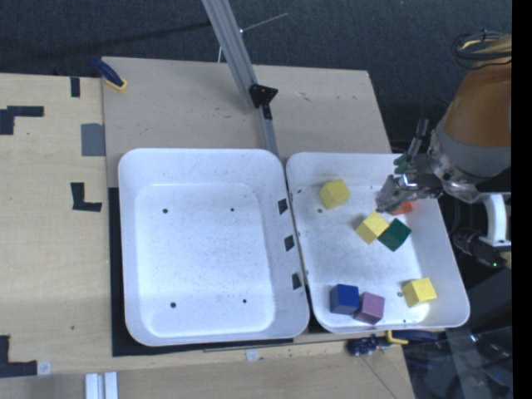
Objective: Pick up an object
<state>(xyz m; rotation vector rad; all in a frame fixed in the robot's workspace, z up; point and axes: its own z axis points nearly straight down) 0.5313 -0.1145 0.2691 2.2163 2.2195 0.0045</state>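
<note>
The right bin (432,260) holds several small blocks. A yellow block (334,194) lies near its back left. A second yellow block (371,227) touches a green block (396,235) in the middle. At the front sit a blue block (344,298), a purple block (371,307) against it, and a third yellow block (420,291). My gripper (394,193) hangs low over the bin's back right, reaching in from the right. A small orange-red block (404,209) peeks out just beneath it, partly hidden by it.
The left bin (199,239) stands beside the right one, sharing a middle wall. A slanted metal pole (237,48) crosses the bench behind the bins. The arm's grey and orange body (478,123) fills the space right of the bins.
</note>
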